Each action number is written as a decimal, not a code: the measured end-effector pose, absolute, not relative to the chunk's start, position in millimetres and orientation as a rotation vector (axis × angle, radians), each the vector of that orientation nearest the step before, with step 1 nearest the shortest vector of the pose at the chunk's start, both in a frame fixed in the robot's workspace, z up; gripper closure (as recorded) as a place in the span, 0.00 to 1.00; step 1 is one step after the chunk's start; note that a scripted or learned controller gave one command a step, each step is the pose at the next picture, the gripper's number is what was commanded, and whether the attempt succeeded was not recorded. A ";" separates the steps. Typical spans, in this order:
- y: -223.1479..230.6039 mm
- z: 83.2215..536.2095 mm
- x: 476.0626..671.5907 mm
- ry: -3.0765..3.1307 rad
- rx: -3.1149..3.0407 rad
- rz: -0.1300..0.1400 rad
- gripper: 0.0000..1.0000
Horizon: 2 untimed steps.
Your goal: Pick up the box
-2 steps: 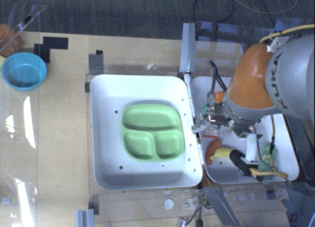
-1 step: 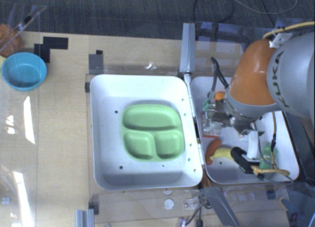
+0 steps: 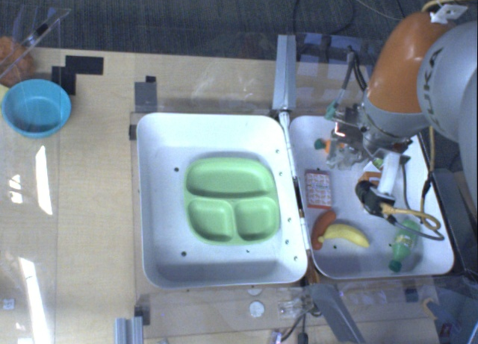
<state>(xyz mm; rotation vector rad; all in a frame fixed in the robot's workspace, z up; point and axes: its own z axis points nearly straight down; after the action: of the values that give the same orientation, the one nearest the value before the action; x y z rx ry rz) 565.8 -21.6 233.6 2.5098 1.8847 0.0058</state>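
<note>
Your box (image 3: 318, 189) lies flat in the right bin (image 3: 441, 260), just above the banana (image 3: 348, 235), with the gripper (image 3: 345, 157) hovering just up and right of it. How the gripper is set, you cannot tell here. You look to be on approach; next, shift over the box and descend.

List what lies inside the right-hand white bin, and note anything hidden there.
Right bin holds a small box, a banana, a reddish sausage-like item and a green bottle. The arm and tool cover its upper part.
</note>
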 end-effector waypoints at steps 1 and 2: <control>-5.3 184.8 637.8 1.500 2.759 0.003 1.00; -3.5 196.4 639.0 1.513 2.748 0.007 1.00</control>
<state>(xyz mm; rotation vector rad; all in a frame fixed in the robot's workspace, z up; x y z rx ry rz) 639.0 -3.5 196.4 2.7483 1.5127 0.0074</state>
